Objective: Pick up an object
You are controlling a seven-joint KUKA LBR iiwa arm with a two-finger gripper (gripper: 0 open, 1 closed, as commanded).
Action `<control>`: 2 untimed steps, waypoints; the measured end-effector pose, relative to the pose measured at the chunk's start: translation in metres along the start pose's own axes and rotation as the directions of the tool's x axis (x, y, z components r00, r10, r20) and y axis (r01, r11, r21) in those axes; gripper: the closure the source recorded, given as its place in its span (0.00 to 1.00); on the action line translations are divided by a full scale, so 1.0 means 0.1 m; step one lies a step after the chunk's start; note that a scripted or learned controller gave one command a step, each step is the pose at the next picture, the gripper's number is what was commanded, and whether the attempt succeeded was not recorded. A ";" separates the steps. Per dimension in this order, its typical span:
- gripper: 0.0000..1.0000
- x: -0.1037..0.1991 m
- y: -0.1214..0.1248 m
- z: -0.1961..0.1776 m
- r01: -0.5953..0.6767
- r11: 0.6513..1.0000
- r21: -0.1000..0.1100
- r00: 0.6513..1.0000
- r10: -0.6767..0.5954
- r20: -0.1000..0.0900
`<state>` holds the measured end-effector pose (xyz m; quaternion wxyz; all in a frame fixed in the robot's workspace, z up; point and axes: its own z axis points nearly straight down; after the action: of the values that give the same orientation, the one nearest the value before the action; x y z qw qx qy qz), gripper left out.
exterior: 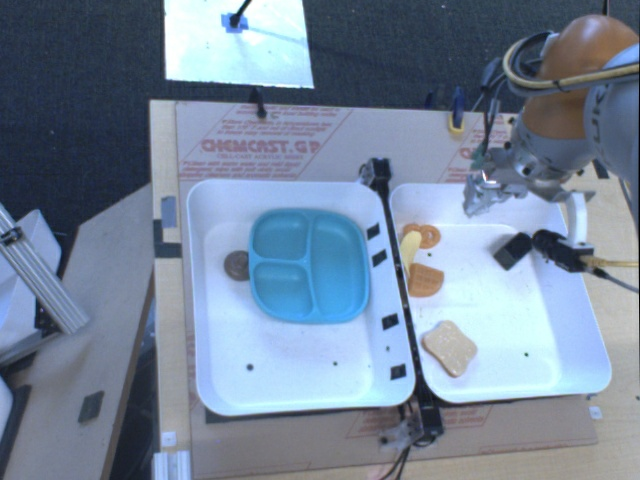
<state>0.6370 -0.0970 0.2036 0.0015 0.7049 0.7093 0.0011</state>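
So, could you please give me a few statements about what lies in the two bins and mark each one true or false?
1. The blue divided plate lies in the left bin. True.
2. The slice of toast lies on the plate. False: it lies on the right bin floor.
3. The claw hangs over the right bin's far edge. True.
4. A small round brown thing sits at the plate's left side. True.
5. The pretzel lies in the left bin. False: it lies in the right bin.

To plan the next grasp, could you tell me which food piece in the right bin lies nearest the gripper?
The pretzel, near the bin's far left corner, lies closest to the gripper; the toast slice lies farthest.
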 end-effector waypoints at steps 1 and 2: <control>1.00 0.50 -0.04 -0.16 0.004 1.000 0.001 1.000 -0.004 -0.002; 1.00 1.10 -0.06 -0.10 0.004 1.000 0.002 1.000 -0.004 -0.003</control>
<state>0.6306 0.0130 0.2131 -0.0004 0.7033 0.7109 0.0013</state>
